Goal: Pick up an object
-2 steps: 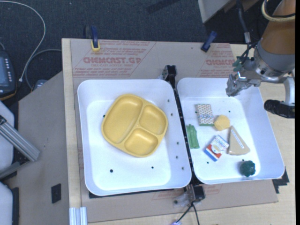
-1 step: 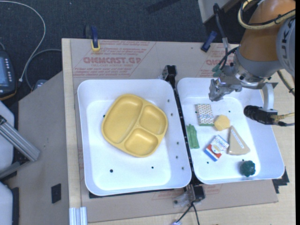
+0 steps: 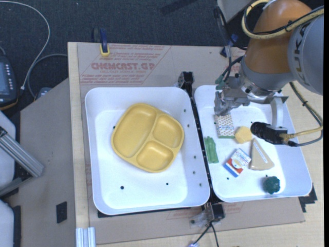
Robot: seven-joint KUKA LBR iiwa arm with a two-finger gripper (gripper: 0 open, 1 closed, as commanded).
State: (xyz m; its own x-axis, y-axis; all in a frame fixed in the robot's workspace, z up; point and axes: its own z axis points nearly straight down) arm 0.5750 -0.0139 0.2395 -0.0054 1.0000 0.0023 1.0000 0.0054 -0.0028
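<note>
**Tool Low Over the Right Bin**

On the left, a yellow plastic plate with three sections (image 3: pixel 148 137), alone in the left white bin (image 3: pixel 97 138). Red print on the cardboard sheet (image 3: pixel 123 66) behind: "CHEMCAST GP". Then the right white bin (image 3: pixel 293 181): a green stick (image 3: pixel 211 149), a small speckled packet (image 3: pixel 224 125), a red, white and blue packet (image 3: pixel 237 161), a yellow block (image 3: pixel 242 134), a tan wedge (image 3: pixel 260 156), a dark green ball (image 3: pixel 271 184). Grey tool (image 3: pixel 224 105) just above the speckled packet, nearest pick, long side pointing away. Fingers apart or together: cannot tell.
</note>
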